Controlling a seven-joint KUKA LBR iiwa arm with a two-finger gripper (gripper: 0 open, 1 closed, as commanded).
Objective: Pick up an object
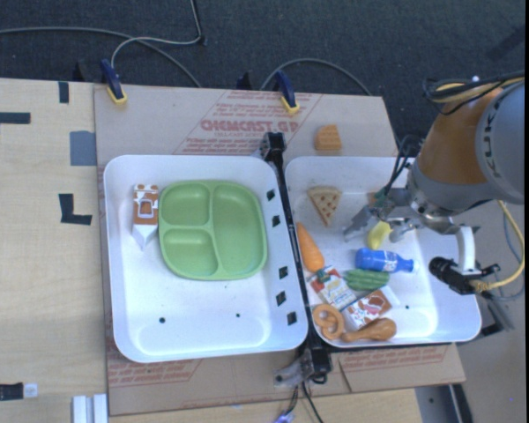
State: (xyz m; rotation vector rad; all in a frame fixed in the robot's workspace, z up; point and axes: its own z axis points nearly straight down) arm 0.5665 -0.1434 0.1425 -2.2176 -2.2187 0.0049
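pretzel point(327, 321) and brown drumstick-shaped toy point(376, 330) lie at the near edge of the right bin point(441, 320). beyond them sit a green pod point(366, 279), blue bottle point(383, 261), orange carrot point(310, 248) and pizza slice point(324, 203). the gripper point(376, 228) is low in this bin, fingers apart around a yellow piece point(379, 233). the left bin point(123, 263) bears a green divided plate point(213, 229) and small carton point(145, 208).

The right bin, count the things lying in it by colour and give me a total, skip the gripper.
Right white bin, by main colour:
Orange: 3, a carrot, a pretzel, a drumstick-like piece
Tan: 1, pizza slice
Yellow: 1, small piece
Blue: 1, bottle
Green: 1, pod
Red and white: 2, packets
Total: 9
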